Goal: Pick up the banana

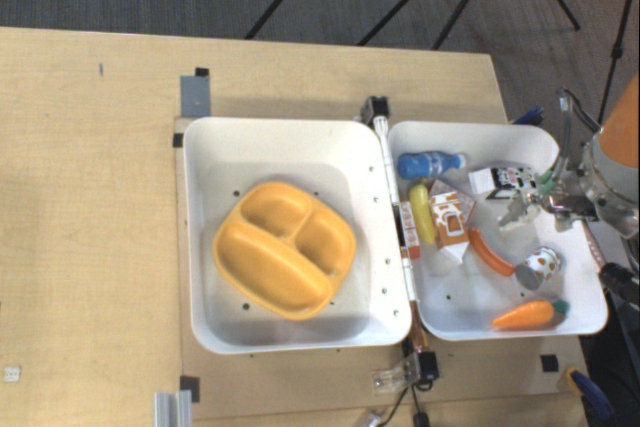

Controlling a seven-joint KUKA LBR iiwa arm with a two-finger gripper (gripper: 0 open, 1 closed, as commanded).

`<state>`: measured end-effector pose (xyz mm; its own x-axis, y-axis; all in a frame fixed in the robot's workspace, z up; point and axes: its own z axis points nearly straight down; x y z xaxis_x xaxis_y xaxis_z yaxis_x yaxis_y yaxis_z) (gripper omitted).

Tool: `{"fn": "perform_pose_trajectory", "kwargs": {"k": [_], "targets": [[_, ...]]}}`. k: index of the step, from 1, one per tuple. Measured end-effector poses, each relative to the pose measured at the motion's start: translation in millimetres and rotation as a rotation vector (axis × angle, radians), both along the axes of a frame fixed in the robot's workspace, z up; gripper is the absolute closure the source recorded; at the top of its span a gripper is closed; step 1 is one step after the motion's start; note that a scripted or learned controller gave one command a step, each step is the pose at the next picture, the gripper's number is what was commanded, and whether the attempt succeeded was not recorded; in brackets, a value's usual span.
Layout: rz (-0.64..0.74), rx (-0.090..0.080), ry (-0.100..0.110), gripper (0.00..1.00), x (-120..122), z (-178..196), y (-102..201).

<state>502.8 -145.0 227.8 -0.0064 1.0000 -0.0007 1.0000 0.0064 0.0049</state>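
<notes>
The gripper [524, 208] hangs over the right bin [590, 320], its fingers spread apart with nothing between them. The banana [421, 216] lies well to the jaws' left, against the bin's left wall, touching a small carton [452, 215] below a blue bottle [428, 164].

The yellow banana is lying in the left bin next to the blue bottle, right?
Not quite. The camera view shows the banana in the right bin, not the left one. It does lie close to the blue bottle, against that bin's left wall.
</notes>
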Motion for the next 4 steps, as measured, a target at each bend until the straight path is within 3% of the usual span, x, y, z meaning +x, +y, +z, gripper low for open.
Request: {"fn": "perform_pose_trajectory", "kwargs": {"k": [1,2,3,4], "targets": [[0.04,0.001,0.002,0.0,70,-86,55],[0.046,0.002,-0.001,0.0,114,-42,122],[0.212,0.0,0.001,0.0,110,-133,53],[0.214,-0.001,-0.006,1.0,112,-120,54]]}}
